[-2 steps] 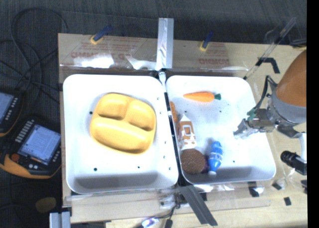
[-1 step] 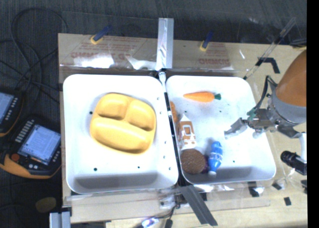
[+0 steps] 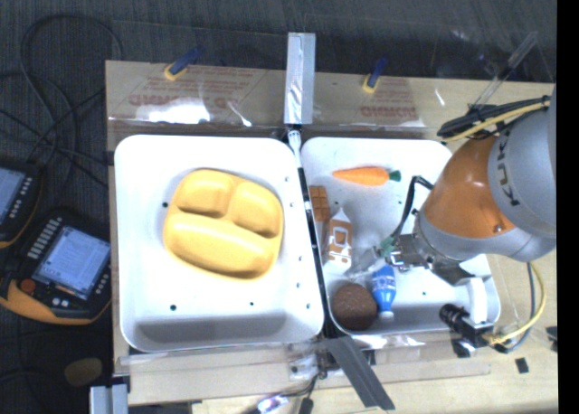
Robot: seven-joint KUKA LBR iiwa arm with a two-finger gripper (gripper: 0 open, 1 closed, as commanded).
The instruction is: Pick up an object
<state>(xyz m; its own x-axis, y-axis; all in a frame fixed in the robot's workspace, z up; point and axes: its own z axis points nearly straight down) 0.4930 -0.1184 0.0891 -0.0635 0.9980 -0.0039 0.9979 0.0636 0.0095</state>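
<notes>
Here the hand hovers above the blue bottle.

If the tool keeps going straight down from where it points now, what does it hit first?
Most likely the blue bottle, lying just beneath the tool in the right bin, beside the brown ball. Depth is hard to judge from this slanted view.

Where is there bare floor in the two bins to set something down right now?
Left bin: bare white floor all around the yellow tray, widest along the near edge. Right bin: crowded, with the carrot, carton, brown ball and blue bottle by the arm; a small gap lies below the carrot.
</notes>
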